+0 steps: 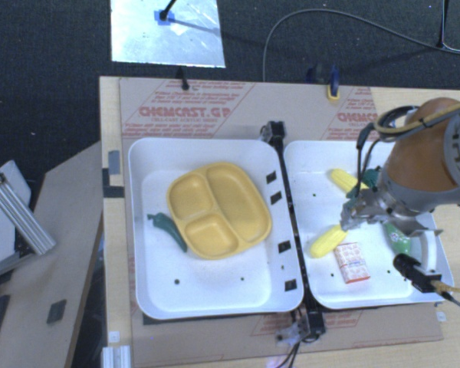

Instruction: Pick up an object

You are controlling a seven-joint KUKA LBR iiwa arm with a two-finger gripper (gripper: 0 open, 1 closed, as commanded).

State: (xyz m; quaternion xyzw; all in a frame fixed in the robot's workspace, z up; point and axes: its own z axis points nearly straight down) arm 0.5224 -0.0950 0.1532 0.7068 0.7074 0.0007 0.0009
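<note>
Gripper [346,219] is down low in the right bin [322,284], tip blurred and partly covered by the wrist. Cannot tell how far open it is. Nothing visibly held.

Closest thing: near yellow piece [327,241], just beside the tip on its near-left side, lying flat on the bin floor. Contact or a small gap, can't tell. It looks like the likely target, since it sits right under the tip's line.

Next out: red-and-white packet [352,263], near side of the tip, just right of the yellow piece and flat on the floor. Far yellow piece [342,179] lies on the far side of the tip, partly overlapped by cables. Green item [399,241] is right of the gripper, half hidden under the arm [422,163].

Further out: left bin [215,284] holds a yellow divided tray [218,209] with a dark green object [169,230] against its left edge. Both are well apart from the gripper and not in play.

Progress: the approach looks done, with the gripper at object level in the right bin. No grasp is confirmed and no object is lifted; all four right-bin items look to be resting on the floor. Left to do: close on one item, probably the near yellow piece, then lift it clear. Risk: the rounded piece may roll or slip aside.
</note>
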